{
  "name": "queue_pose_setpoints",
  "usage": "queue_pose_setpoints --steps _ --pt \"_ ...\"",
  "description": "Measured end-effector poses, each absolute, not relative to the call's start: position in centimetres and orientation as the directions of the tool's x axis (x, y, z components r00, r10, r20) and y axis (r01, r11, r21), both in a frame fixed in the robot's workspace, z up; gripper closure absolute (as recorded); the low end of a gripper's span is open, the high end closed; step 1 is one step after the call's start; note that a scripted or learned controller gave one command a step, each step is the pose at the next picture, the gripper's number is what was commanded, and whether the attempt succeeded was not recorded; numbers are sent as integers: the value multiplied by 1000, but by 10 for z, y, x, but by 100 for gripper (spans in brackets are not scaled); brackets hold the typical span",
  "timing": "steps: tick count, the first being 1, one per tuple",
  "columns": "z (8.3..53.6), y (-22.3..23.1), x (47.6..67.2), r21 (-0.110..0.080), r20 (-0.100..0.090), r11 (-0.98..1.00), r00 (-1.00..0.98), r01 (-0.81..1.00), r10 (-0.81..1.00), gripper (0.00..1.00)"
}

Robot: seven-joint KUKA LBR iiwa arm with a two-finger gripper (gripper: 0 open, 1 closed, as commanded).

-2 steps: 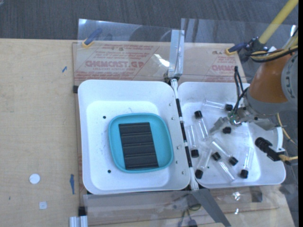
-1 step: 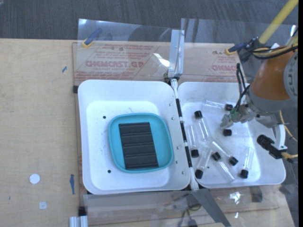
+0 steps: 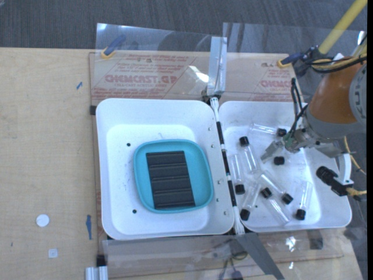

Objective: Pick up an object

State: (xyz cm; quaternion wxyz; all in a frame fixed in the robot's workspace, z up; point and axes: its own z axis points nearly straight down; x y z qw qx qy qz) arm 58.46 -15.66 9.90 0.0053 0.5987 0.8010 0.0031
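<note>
Here, claw (image 3: pixel 281 149) just above scattered clear tubes (image 3: pixel 256 182) in right bin (image 3: pixel 335 217).

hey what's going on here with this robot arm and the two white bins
A grey and orange robot arm reaches in from the right, with its end effector low over the right bin. That bin holds a scatter of clear plastic tubes with black caps. Whether the end effector has one of them cannot be told from this view. The left bin holds a blue tray with a dark ribbed insert, apart from the arm.
</note>
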Motion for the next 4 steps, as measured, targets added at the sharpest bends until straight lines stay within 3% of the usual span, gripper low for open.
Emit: queue_pose_setpoints --steps 1,2,3,4 --pt "87 -207 613 5 -3 300 -300 954 954 0" --pt "87 -176 600 4 -1 339 -339 941 941 0" --pt "88 -207 665 -11 15 364 -364 931 931 0" --pt "87 -166 610 5 -2 410 -410 912 912 0"
